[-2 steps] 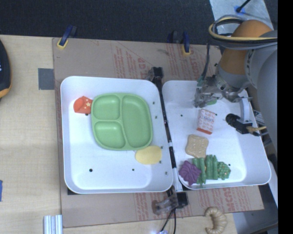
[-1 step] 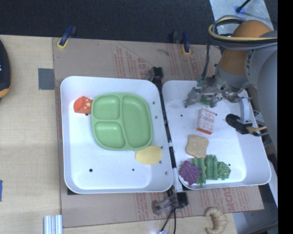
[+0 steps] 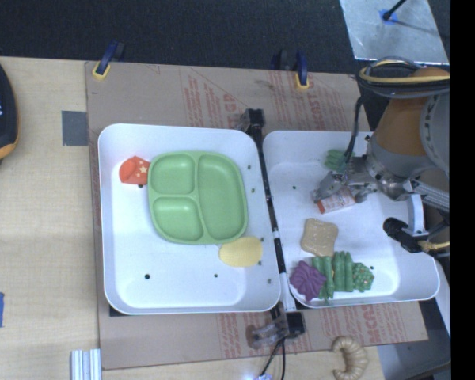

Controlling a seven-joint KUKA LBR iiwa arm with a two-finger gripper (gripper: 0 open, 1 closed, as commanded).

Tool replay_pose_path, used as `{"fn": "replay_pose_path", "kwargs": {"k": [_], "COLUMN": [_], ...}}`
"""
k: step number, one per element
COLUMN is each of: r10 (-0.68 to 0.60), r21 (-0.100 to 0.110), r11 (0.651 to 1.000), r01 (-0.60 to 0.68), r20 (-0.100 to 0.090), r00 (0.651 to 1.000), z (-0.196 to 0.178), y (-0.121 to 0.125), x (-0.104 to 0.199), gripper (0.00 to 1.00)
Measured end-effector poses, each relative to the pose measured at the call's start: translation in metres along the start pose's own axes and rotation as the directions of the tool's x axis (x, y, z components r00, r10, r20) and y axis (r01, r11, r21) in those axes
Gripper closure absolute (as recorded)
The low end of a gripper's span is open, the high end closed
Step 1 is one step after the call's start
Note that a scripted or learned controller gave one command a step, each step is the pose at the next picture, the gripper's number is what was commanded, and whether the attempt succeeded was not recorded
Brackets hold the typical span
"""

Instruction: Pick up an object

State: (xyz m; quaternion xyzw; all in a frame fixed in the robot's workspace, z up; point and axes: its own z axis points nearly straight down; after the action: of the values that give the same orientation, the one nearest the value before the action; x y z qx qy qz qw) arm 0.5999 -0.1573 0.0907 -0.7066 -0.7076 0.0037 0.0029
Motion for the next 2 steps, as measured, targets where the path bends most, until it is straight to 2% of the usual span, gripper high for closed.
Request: {"fn": "replay_pose_path", "kwargs": {"k": [1,2], "r10": [-0.005,-0.01], "r21": [-0.004,-0.017], "r11": [1.0,1.0], "r01": [0.005,0.009], "r20": [0.0,-0.004], "r00": [1.0,1.0], "z": [-0.012,-0.107], "y": [0.003,0.026], "x": [0.001,0.08], "gripper": [1.0,1.0]}}
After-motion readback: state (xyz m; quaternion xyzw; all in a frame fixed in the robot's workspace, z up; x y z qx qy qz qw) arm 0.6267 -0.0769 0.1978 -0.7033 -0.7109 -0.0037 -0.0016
